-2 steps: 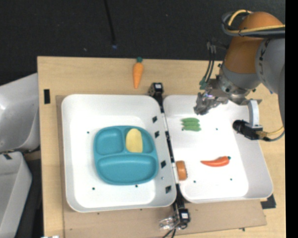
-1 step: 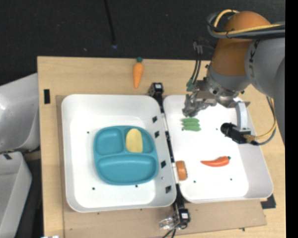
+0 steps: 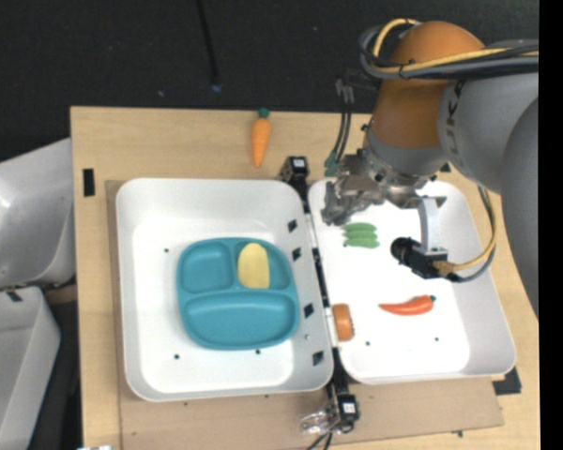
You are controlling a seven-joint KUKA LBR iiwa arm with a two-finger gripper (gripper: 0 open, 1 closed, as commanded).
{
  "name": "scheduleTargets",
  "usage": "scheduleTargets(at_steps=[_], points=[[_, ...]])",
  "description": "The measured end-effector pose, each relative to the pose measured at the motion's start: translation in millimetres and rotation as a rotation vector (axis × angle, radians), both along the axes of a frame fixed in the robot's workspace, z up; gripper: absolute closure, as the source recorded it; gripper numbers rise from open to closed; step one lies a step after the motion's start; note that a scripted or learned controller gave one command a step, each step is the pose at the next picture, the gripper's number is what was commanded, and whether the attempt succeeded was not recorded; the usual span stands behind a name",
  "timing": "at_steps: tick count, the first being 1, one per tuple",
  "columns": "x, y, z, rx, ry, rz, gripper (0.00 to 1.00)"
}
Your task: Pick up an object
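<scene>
Two white bins sit side by side on the desk (image 3: 94,139); the left bin (image 3: 145,345) carries one blue tray (image 3: 216,322) with one yellow piece (image 3: 253,266) in it; the right bin (image 3: 469,345) carries one green pod (image 3: 361,235), one red pepper (image 3: 408,306) and one small orange piece (image 3: 342,322) at its left wall. One carrot (image 3: 260,138) lies on the desk behind the bins. The tool (image 3: 342,204) hangs just above the green pod, near its left end; I cannot tell how it is set. The pod looks light, smooth and maybe slippery, probably a stiff plastic toy; I would take it across its narrow middle.
</scene>
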State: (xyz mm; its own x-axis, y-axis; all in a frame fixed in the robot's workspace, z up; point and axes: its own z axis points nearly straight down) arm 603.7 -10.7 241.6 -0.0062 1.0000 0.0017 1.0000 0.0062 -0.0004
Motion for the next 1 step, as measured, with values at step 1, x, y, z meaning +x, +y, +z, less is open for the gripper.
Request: scheduleTargets(at_steps=[1], points=[[-26.7,45.5,-8.2,-0.001,0.001,-0.001,1.00]])
